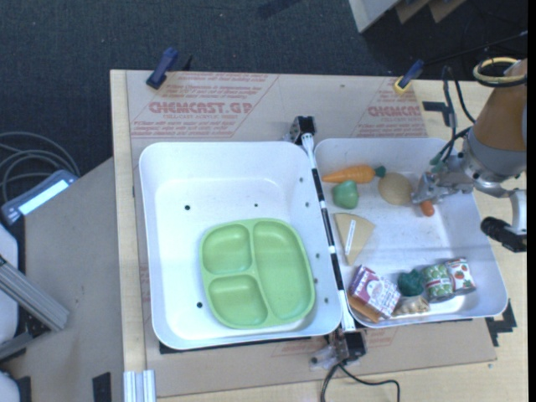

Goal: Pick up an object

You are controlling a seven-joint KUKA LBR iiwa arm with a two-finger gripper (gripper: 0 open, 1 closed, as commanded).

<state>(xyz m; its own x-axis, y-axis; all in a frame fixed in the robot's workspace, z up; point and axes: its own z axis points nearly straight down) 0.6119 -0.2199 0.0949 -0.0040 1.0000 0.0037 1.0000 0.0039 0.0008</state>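
Note:
My gripper (430,193) hangs low over the upper right part of the right bin (419,243), on the grey arm with the orange band (502,120). It sits just right of a tan, potato-like lump (393,188). A small orange-red bit (428,209) shows right under the gripper's tip; I cannot tell whether it is held. Further left lie an orange carrot (350,174) and a green rounded fruit (345,194). A pale yellow cheese wedge (356,233) lies below those.
Along the right bin's front edge lie a maroon packet (374,291), a dark green broccoli (411,282), a green pack (438,279) and a red-and-white carton (461,275). The left bin (218,178) holds a green divided plate (255,270). Cables (448,115) trail behind the arm.

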